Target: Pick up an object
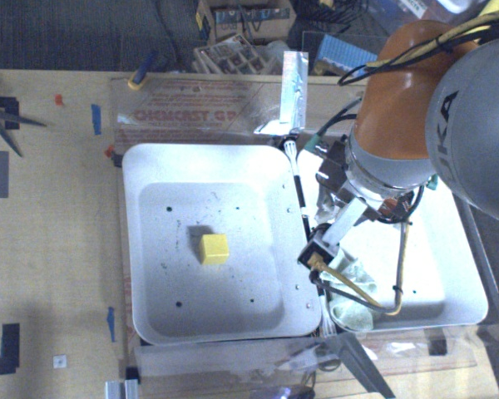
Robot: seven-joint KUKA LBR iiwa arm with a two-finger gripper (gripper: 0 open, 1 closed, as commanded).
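Camera view — small yellow cube (pixel 214 248) in left bin (pixel 150 181).

Grey arm (pixel 474 123), orange band (pixel 403 90), yellow cables (pixel 449 36)

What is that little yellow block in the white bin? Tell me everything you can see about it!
The small yellow block looks like a cube with flat faces and fairly sharp edges, plain in colour with no marks visible. Its material cannot be told for sure. It sits flat on the floor of the left shallow white bin, near the middle, casting a small shadow to its left. Nothing touches it except the bin floor; it lies apart from the arm.
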